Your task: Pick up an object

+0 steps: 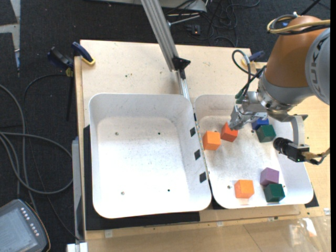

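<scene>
My gripper (235, 122) is low in the right bin (294, 172), near its back. Its tip sits right at the upper edge of a red-orange block (229, 134), touching it or just above; I cannot tell which. An orange cube (211, 139) lies just left of that block. Behind the gripper, a blue block (260, 123) and a green block (266, 133) rest close to the wrist. Toward the bin's front lie an orange block (244, 188), a purple block (270, 175) and a dark green block (274, 192).
The left bin (105, 114) stands beside the right one, sharing a wall with black clips (198, 154). A slanted metal bar (160, 25) runs down to the bins' back edge. A black cable part (289, 149) hangs off the arm over the right bin.
</scene>
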### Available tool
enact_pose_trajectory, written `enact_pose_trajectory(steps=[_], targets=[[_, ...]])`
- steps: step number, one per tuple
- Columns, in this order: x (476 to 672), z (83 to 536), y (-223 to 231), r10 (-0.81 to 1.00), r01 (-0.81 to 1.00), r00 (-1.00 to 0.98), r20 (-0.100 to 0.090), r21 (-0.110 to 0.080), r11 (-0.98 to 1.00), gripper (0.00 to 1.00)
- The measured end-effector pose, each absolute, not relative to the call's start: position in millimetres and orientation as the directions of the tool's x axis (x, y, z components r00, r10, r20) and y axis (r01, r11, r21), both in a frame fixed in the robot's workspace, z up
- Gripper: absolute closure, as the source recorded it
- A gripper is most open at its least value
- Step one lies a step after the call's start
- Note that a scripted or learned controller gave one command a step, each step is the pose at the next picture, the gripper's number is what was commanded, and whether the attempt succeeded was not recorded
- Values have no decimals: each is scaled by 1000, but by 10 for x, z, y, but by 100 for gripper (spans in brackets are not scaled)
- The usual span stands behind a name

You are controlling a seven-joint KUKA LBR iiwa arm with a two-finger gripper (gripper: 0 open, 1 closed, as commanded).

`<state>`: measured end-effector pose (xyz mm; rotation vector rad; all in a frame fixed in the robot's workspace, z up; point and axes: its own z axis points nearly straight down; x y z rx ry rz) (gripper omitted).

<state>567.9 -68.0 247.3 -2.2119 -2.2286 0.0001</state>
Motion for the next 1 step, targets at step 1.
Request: enact_pose_trajectory(steps=[1], targets=[[5481, 2355, -154, 1000, 1000, -8, 2, -3, 8, 100]])
